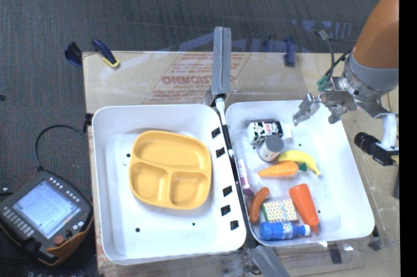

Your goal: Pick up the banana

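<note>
Yellow and gently curved, the banana (300,160) in the right bin (355,168), roughly at the middle, touching the upper right end of an orange carrot (279,170). Just above and left of it, a small round grey and white cup-like piece (271,148), and above that a black-and-white patterned carton (264,130). Lower down, a red sausage (258,203) beside a small speckled box (280,210), an orange bottle (303,204) standing at a slant to their right, and a blue bottle (284,231) lying along the bottom edge. A slim white and pink tube (243,176) against the left wall.

Up over the far right corner of that bin, the gripper (322,108), well apart from the banana, its two grey fingers (305,109) spread apart with nothing between them. Behind it the grey wrist and the orange band of the arm (378,34).

In the left bin (111,132), a yellow divided tray (171,168) with three compartments. Off the bench at lower left, a handheld control pendant (45,214) with its lit screen.
</note>
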